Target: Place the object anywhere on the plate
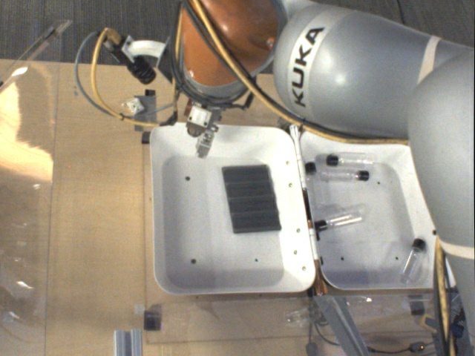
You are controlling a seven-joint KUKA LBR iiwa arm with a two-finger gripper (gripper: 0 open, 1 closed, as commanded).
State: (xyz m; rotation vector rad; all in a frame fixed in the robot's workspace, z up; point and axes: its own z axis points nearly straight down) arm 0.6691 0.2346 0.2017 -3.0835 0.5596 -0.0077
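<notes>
A grey robot arm point(356, 58) leans in over two white bins on a wooden desk point(89, 221), its tool point(203, 141) hanging above the far rim of the left bin point(167, 221). The tool looks narrow, its tips close together, and nothing can be seen between them, so by the look of it it carries no load.

Below the tool and a little to its right, on the floor of the left bin, lies the dark ribbed plate point(251, 198), flat and bare. Nothing rests on it.

The objects to choose from appear to be the clear tubes with black caps in the right bin point(415, 199), well off to the tool's right: two tubes point(341, 167) near that bin's far edge, one tube point(340, 219) around its middle and another tube point(413, 258) by the near right corner. All lie apart from the plate, on the other side of the divider between the bins.

As things stand, the job appears barely begun: a tube has yet to be picked up, carried across the divider and set down on the plate.
</notes>
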